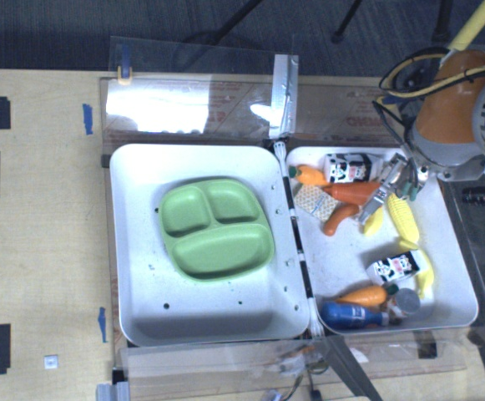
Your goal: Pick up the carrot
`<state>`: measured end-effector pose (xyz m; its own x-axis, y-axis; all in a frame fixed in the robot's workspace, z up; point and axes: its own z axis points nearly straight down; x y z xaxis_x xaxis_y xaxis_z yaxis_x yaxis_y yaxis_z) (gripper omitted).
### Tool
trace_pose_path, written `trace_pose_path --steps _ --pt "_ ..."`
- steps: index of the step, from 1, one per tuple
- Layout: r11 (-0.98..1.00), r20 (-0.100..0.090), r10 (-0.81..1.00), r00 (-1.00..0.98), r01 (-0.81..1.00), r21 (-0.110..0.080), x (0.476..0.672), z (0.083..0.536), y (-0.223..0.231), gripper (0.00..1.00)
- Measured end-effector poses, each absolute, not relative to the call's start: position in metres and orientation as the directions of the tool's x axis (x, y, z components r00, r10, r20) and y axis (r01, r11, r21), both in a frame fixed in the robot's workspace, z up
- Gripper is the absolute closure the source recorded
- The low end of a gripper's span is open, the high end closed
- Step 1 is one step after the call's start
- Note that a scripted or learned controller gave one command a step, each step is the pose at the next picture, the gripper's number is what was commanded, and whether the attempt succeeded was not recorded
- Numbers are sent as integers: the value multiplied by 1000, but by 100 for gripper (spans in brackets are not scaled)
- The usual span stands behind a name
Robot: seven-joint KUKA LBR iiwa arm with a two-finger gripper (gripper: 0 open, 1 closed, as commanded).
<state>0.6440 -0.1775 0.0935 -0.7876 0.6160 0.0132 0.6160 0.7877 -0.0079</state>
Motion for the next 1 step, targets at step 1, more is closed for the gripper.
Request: trace_pose_path --steps 1 --pt "688 -1 725 -688 725 1 616 133 -103 0"
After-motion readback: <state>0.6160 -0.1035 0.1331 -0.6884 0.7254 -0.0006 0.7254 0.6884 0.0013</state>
